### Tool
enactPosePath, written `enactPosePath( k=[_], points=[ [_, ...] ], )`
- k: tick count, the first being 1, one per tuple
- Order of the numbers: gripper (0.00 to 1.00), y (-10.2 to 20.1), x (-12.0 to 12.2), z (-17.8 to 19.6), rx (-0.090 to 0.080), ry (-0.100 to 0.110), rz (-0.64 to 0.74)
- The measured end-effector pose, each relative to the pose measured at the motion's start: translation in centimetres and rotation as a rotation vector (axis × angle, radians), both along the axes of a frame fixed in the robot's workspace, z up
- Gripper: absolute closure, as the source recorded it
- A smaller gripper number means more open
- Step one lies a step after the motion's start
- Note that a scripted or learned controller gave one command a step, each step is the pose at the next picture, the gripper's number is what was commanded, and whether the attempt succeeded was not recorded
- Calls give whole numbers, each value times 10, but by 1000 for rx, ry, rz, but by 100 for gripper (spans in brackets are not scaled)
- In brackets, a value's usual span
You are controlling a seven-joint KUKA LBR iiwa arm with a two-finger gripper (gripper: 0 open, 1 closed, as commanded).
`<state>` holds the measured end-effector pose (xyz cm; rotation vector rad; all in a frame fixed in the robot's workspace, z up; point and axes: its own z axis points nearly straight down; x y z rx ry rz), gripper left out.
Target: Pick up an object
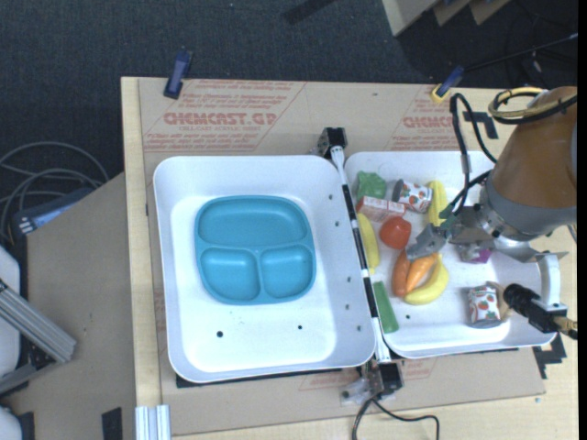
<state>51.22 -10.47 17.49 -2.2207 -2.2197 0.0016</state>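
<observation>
Arm (537,168) comes in from the right, grey body with orange band, wrist over the right shallow white bin (440,342). Gripper (427,243) sits low over the toy pile in that bin, just above the orange carrot-shaped toy (413,269). The grey finger (426,241) overlaps the carrot's upper end; cannot tell whether the fingers are wide or narrow, and nothing is visibly between them.

Right bin contents:
- red round tomato-like toy (395,233), just left of the gripper, touching or nearly touching the carrot's top
- yellow banana-shaped toy (429,287), under and right of the carrot, touching it
- long yellow piece (368,239) along the bin's left wall
- green flat stick (385,306) below it, also along the left wall
- green block (371,185) at top left, with a red-and-white packet (381,207) just below it
- small red-and-white can (415,194) at top centre, a slim yellow item (438,199) just beside it
- another small red-and-white can (483,304) lower right, apart from the pile
- small purple piece (475,254) under the wrist, mostly hidden

Left shallow white bin (183,337) holds 1 blue plastic divided plate (255,248) with 3 compartments, lying flat near the middle.

Both bins sit side by side on a brown cardboard-covered bench (229,117) with red print, blue clamp (177,74) at the top-left corner
</observation>
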Motion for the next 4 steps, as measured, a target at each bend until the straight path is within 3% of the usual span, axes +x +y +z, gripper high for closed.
enactPosePath(
  k=[1,2,3,4],
  points=[
    [0,13,-33,-91,0,-1,0],
    [0,13,4,-90,0,-2,0],
    [100,13,4,-80,-1,-4,0],
    [100,75,36,10,0,-2,1]
  ],
)
